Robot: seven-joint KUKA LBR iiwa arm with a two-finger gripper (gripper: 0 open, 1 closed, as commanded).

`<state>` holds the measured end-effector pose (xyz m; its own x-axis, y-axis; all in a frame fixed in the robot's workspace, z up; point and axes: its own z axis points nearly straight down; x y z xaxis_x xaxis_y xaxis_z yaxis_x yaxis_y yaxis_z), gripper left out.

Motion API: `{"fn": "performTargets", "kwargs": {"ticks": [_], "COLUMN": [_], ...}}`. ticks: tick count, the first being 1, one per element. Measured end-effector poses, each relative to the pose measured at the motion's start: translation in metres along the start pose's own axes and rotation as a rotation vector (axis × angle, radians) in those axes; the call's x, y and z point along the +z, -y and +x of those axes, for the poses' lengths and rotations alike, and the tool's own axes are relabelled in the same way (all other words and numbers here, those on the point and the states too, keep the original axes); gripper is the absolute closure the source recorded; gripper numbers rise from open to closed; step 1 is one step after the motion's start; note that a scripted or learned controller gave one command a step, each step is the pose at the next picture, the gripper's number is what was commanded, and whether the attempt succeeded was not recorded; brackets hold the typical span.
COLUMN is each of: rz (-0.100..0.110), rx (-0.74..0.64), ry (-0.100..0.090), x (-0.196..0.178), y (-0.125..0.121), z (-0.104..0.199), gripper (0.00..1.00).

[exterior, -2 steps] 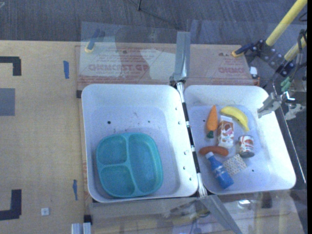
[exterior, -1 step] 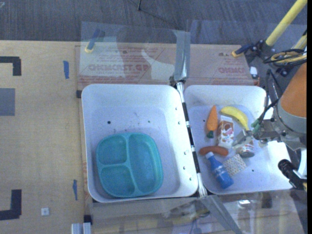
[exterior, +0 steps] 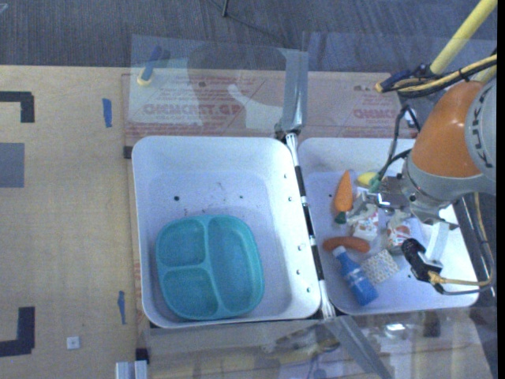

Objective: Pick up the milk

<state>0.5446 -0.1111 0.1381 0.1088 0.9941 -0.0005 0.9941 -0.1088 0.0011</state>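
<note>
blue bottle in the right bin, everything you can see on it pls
The blue bottle looks like translucent blue plastic, with a paler band around its middle. It lies on its side on the floor of the right bin, near the front, slanted with one end toward the sausage, which it nearly meets or touches. A checkered packet lies close on its right. The pincer hangs farther back.

Robotics lab: taped wooden bench (exterior: 63, 212) w/ two white bins (exterior: 150, 164), clear shields (exterior: 213, 85), grey carpet (exterior: 331, 2).
</note>
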Motion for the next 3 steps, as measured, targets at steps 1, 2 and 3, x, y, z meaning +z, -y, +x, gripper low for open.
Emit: {"fn": "performTargets", "kwargs": {"ticks": [1,2,3], "rz": [-0.005,-0.009,0.0], "rx": [-0.089,-0.086,-0.219], "ry": [-0.002,-0.001,0.0], "x": [0.049,0.039,-0.047], "y": [-0.028,-0.029,-0.038], "z": [-0.004,-0.005,0.03], "gripper": [0.0,1.0,1.0]}}
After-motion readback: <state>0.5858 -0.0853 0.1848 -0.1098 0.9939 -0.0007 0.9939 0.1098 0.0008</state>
